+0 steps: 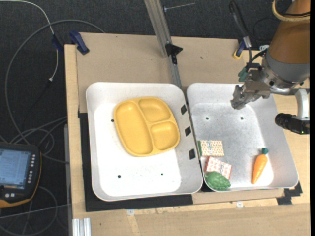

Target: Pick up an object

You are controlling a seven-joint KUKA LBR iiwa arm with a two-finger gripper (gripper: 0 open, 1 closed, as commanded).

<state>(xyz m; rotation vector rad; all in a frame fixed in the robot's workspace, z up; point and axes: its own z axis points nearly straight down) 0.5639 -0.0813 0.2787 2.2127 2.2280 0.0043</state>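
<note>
In the right bin [275, 132], an orange toy carrot [259, 166] with a green top lies near the right wall. Along the bin's front left sit a small patterned packet [212, 147], a red and white packet [218, 167] and a green leafy toy [217, 181]. My gripper [239, 102] hangs over the back of the right bin, well apart from all of these, with nothing seen in it. A yellow divided plate [146, 126] lies in the left bin [103, 171].
A slanted metal post [160, 21] rises behind the gap between the bins. Blue clamps [78, 41] sit at the bench's back corners. A tablet [17, 173] and cables lie on the floor at left. A black fitting [290, 122] juts in at right.
</note>
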